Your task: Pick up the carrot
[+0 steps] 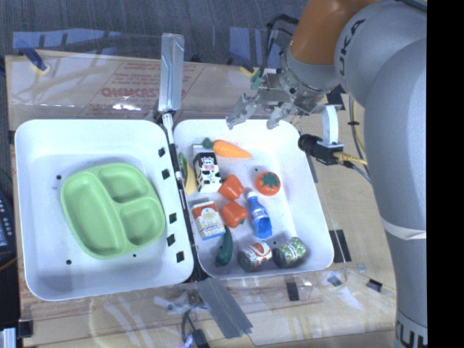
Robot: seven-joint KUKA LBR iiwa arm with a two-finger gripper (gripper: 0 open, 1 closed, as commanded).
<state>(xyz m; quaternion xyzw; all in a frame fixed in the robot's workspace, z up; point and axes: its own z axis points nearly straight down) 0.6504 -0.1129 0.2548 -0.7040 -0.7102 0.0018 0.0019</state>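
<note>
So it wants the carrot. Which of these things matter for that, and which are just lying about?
For the job: carrot, gripper.

Lying about: tomato, blue bottle, two cans, cow-print carton, green divided plate.

The cucumber's point(225, 247) top hides beneath the orange pepper point(233, 213).

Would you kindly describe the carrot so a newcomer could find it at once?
Look in the right bin, at its far end, below the hand. The carrot lies there beside a black-and-white cow carton. It is the long, tapered orange piece with a green end.
</note>
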